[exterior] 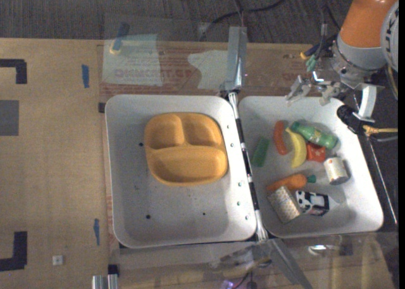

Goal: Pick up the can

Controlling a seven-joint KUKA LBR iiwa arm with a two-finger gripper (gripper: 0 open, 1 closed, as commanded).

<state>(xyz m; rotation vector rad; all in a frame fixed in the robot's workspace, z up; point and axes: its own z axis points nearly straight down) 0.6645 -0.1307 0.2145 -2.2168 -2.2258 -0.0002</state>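
Ideally the wide-spread gripper (pixel 312 89) travels nearer and right, dropping squarely over the small can (pixel 336 170), avoiding the bottle (pixel 314 135).

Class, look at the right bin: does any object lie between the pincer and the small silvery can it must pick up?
Yes. The pincer hovers over the right bin's far edge; the green plastic bottle and a red item lie between it and the small silvery can.
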